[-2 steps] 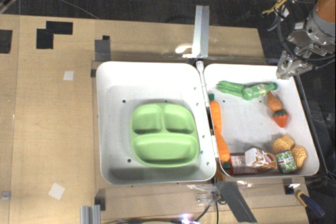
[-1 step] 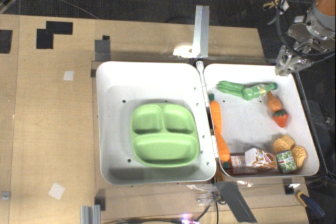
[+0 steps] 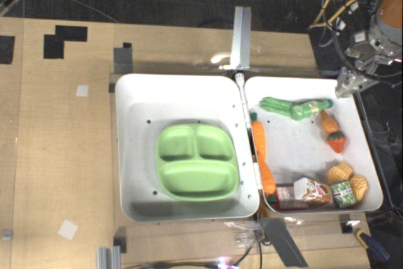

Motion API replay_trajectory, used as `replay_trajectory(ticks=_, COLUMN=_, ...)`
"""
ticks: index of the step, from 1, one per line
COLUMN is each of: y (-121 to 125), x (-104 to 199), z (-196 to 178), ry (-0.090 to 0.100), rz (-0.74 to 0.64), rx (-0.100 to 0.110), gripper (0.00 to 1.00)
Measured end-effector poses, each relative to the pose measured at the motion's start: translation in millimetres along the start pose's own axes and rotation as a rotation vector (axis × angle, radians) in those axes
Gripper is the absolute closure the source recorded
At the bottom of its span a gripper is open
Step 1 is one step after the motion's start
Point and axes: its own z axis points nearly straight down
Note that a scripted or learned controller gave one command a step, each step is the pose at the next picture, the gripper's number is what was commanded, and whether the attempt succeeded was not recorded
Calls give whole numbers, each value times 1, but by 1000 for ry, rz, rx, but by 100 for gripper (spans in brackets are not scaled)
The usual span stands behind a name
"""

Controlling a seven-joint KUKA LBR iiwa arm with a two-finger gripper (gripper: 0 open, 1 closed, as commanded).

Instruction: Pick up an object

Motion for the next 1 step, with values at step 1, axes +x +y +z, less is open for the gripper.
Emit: replay_trajectory(ticks=1, y=-3, x=-3, z=-10, ry=-6, rz=2, rx=5, gripper=100)
